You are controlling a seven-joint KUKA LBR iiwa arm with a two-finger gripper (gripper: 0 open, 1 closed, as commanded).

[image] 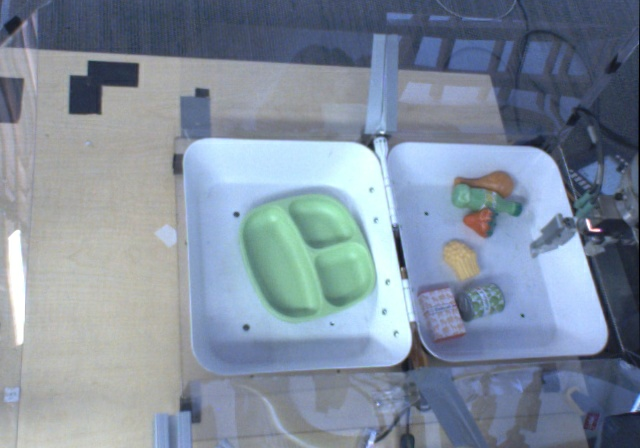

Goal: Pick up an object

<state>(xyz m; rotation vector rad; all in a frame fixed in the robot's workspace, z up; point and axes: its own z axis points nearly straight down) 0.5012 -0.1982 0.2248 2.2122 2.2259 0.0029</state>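
Observation:
Several small objects lie in the right bin [560, 331]. An orange-brown drumstick [490, 182] rests at the back, touching a green toy [471, 198] and a red-orange piece [480, 223]. A yellow corn piece [460, 258] sits mid-bin. A red box [440, 313] and a green can [481, 300] lie side by side near the front. My gripper [553, 234] hangs over the right side of this bin, about a hand's width right of the red-orange piece, and I see nothing in it.
The left bin [215, 186] holds a light green divided plate [308, 256] with three compartments. A metal divider [381, 101] runs behind the seam between the bins. Cables and arm parts crowd the right edge [600, 206].

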